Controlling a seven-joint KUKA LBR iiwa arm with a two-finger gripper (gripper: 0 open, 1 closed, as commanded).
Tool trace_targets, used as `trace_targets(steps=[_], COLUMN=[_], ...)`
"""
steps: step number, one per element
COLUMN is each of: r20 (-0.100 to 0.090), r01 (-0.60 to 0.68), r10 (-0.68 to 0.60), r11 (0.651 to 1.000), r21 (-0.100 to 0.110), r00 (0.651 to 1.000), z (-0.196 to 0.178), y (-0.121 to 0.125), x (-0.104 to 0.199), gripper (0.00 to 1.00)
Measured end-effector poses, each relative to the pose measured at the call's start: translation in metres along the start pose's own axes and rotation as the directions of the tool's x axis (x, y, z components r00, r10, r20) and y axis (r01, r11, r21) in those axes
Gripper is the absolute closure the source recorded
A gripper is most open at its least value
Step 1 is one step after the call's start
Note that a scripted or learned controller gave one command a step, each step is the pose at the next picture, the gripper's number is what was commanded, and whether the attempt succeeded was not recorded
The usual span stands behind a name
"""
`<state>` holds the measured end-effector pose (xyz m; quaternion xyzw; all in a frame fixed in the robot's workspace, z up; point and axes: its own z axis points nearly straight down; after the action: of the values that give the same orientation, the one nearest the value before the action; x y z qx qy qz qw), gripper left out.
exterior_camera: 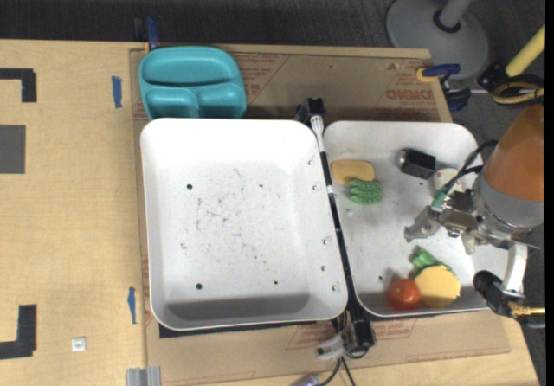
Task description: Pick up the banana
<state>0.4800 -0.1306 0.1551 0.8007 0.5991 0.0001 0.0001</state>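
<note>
Bins: two, white, side by side; left bin (234,220) large, right bin (381,228) smaller.
Tray: one, teal (192,81), upper left of frame, behind the left bin.
Right bin contents: one banana (353,171), pale yellow, upper left of the bin; one green piece (365,192) touching it below; one black block (416,162); one red tomato (403,292) beside one yellow item (438,286) with green top, at the lower edge.
Gripper (450,221): one, right of frame, over the right bin, well apart from the banana; jaw state cannot be made out. Arm cut off at the frame's right edge.
</note>
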Motion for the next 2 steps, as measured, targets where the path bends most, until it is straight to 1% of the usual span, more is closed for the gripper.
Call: trace_targets(steps=[1, 2], r20=[0.0, 0.0], r01=[0.161, 0.161], r10=[-0.161, -0.161], r11=[0.987, 0.987], r21=[-0.002, -0.002], r00=[0.987, 0.987], z=[0.0694, 0.0694], y=[-0.0101, -0.0101], x=[0.034, 0.034], gripper=[0.0, 0.0])
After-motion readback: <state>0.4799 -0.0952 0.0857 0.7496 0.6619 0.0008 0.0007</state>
